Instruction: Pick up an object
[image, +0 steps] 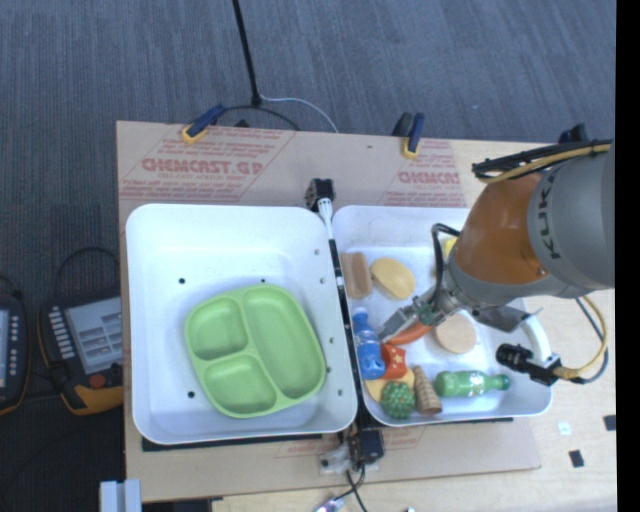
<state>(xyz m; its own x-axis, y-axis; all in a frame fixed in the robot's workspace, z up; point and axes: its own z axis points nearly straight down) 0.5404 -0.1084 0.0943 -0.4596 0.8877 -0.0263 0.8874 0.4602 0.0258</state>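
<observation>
Two shallow white bins sit side by side on the desk (200, 180), whose brown board reads "CHEMCAST GP" twice. The left bin (160, 250) holds one green three-compartment plastic tray (255, 350). In the right bin (520, 405), the fingers (408, 322) of the grey arm marked "KUKA" (560, 230) reach down among the toys; whether they are spread or closed cannot be told. Just beside them lie one orange carrot-like piece (415, 335) and one blue bottle (366, 345); near them one yellow lemon-shaped toy (392, 278), one tan disc (457, 335), one green bottle (470, 383).
</observation>
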